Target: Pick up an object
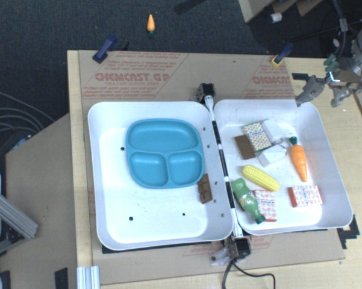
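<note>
My gripper (322,94) hangs open over the far right corner of the right bin (332,179), with nothing between its fingers. In that bin lie an orange carrot (299,162), a yellow corn cob (260,177), a green bottle (247,200), a red and white packet (305,195), a second packet (267,205), a patterned box (256,135), a brown block (244,147) and white blocks (273,156). All of them sit nearer the front than the gripper, apart from it.
The left bin (108,209) holds a blue divided plate (165,152) and a small brown bar (204,189) by its right wall. Blue clamps (104,50) grip the board's far edge. A tiny orange object (150,23) lies on the dark floor beyond.
</note>
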Tool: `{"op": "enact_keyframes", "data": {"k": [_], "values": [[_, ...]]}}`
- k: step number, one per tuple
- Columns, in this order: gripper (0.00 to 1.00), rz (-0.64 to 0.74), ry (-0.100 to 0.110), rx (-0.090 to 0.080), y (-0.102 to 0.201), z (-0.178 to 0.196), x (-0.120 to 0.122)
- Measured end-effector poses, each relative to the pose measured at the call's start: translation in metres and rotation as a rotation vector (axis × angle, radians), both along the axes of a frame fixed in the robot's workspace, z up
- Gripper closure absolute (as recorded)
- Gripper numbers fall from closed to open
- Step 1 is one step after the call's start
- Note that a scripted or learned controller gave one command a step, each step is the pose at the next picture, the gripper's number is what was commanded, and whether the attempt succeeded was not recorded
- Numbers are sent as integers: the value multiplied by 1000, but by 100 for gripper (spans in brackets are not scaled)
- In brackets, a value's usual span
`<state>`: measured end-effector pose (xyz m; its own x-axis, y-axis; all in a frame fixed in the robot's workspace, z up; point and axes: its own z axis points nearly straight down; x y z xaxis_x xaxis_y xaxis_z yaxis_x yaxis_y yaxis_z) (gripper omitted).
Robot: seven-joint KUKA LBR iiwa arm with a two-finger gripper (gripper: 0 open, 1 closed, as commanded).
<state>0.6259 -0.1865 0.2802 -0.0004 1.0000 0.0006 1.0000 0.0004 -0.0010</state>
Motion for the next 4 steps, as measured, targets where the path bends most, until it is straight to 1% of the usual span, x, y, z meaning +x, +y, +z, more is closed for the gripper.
{"op": "enact_keyframes", "data": {"k": [1,2,3,4], "values": [[0,0,3,1,-8,-128,40],[0,0,-7,-2,17,-191,43],[0,1,-7,0,66,-191,43],[0,0,-10,-1,63,-191,10]]}}
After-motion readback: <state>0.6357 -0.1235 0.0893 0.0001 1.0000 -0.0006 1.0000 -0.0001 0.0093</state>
